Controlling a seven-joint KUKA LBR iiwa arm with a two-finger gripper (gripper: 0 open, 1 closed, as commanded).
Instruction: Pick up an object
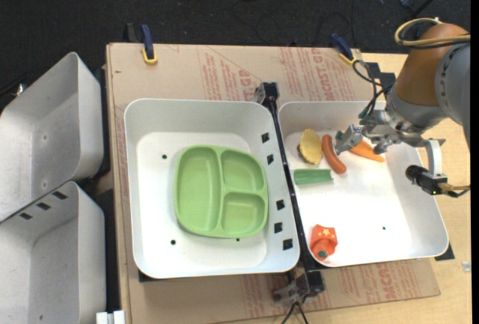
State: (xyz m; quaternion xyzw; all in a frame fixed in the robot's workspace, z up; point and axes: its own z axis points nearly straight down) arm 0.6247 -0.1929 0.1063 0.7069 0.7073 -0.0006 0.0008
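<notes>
The bench [194, 68] carried 2 shallow white bins side by side. The left bin [142, 165] held a green plate [221, 191] with 3 compartments. In the right bin [404, 225] lay a yellow piece [310, 146], a red sausage [334, 154] just beside it, a green stick [313, 176] below them, an orange carrot [367, 151] near the sausage, and a red pepper [323, 240] well apart at the near rim. The tool [358, 137] hung low over the carrot's left end, close to the sausage; whether it was open or closed could not be told. Nothing was visibly between its tips.
</notes>
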